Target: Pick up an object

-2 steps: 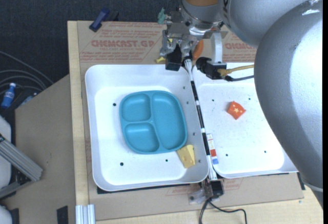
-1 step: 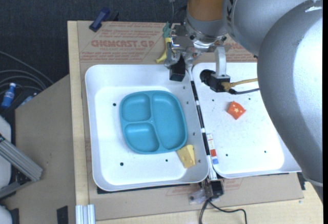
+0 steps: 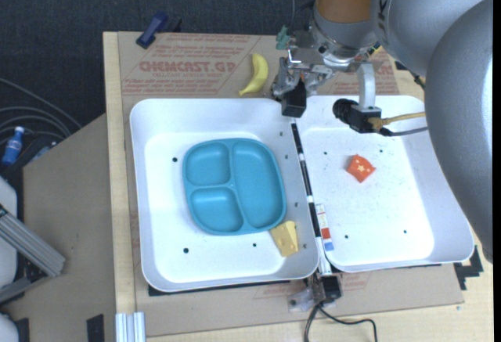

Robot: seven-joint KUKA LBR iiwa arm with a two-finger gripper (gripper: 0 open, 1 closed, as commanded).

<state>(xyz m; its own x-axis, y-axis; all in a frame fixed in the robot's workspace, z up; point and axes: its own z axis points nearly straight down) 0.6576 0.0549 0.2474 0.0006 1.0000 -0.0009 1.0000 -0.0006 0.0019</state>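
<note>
Yellow wedge (image 3: 285,239) lay at near edge of left bin (image 3: 149,176), just beside blue divided plate (image 3: 235,184). Orange block (image 3: 360,168) lay alone in right bin (image 3: 423,223), clear all round, so judged easiest pick. Gripper (image 3: 294,94) hung over far rim where bins meet, well apart from both. Nothing seen in it; whether apart or together could not be told. Banana (image 3: 255,76) lay outside bins.

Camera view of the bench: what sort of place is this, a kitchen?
Most likely a robotics lab, not a kitchen. A grey robot arm reaches over two white bins on a cardboard sheet; one bin holds a toy-like blue divided plate, and loose cables lie on the floor.
</note>
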